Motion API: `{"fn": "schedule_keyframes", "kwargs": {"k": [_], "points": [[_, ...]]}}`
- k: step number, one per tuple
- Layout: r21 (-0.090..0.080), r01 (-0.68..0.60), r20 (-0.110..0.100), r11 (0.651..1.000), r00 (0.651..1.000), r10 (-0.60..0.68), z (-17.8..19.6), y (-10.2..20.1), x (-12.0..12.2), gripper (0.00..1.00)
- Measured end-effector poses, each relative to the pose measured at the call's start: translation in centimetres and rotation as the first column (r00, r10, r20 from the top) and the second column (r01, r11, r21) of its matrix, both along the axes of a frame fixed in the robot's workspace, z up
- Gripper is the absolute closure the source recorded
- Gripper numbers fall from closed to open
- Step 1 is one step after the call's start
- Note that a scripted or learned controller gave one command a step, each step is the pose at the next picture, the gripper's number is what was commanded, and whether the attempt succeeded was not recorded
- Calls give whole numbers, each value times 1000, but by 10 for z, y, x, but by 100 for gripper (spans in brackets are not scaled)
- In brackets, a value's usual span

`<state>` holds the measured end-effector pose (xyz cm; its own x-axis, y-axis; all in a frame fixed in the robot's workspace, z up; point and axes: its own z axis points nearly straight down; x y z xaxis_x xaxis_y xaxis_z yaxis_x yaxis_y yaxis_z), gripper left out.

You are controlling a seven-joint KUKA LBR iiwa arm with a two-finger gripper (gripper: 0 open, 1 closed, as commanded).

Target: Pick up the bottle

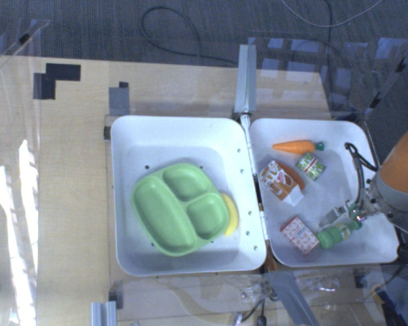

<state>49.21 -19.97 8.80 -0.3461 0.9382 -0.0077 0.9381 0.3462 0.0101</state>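
Green bottle [335, 236] lies beside the gripper [345, 216], whose grip I cannot tell; it could roll into the nearby box [299, 235]

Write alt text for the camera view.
A robot gripper reaches from the right into the right bin, down at a green bottle lying near the front. That bin also holds a carrot, a small can and two cartons; the left bin holds a green divided plate.
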Motion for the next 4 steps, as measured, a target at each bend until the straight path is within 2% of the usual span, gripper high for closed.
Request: {"fn": "schedule_keyframes", "kwargs": {"k": [1,2,3,4], "points": [[0,-144,2,990,990,144,0,-5,1,0],[0,-145,5,989,989,145,10,-5,4,100],[0,-144,5,990,990,144,10,-5,4,0],[-9,-565,1,825,825,565,2,-5,2,0]]}}
